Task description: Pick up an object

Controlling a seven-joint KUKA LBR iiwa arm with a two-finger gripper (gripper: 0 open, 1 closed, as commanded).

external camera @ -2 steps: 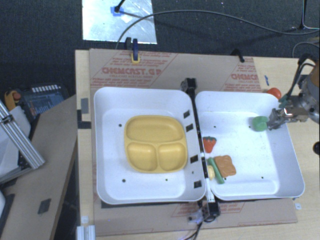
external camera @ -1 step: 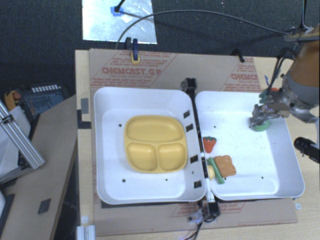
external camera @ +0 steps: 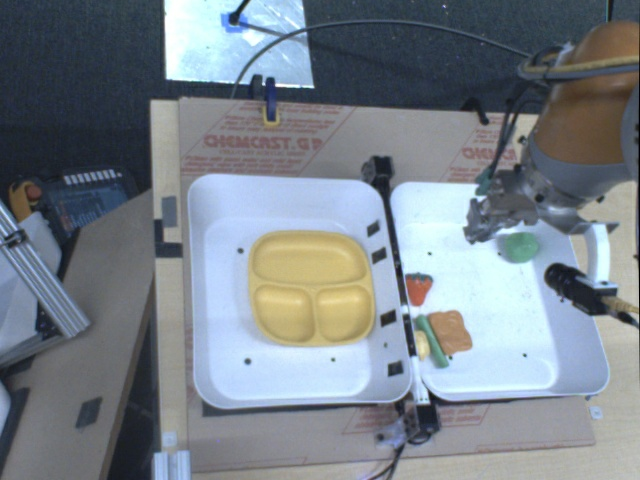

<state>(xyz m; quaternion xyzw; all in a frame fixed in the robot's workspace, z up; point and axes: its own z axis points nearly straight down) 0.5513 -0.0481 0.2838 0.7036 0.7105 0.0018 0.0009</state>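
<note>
- The gripper [external camera: 487, 223] hangs over the top part of the right bin [external camera: 560, 368], and the arm [external camera: 585, 108] comes in from the right side.
- I cannot tell if the claw is apart, together, or clamped on anything.
- A green blob [external camera: 521, 247] lies just beside the gripper, to its lower right. It is roundish, so it has no clear long side and no clear way it points.
- A red strawberry [external camera: 418, 288] sits near the wall between the two bins. Its green top faces up the picture and its red tip faces down.
- Below it lies an orange piece [external camera: 451, 332] like a slice of bread, tipped a little.
- A green stick [external camera: 434, 340] lies touching the orange piece on its left. Its long side runs from upper left to lower right.
- A small yellow thing [external camera: 421, 344] lies just left of the green stick.
- The left bin [external camera: 215, 298] holds a yellow tray [external camera: 310, 286] with three dips, one wide on top and two small below.
</note>
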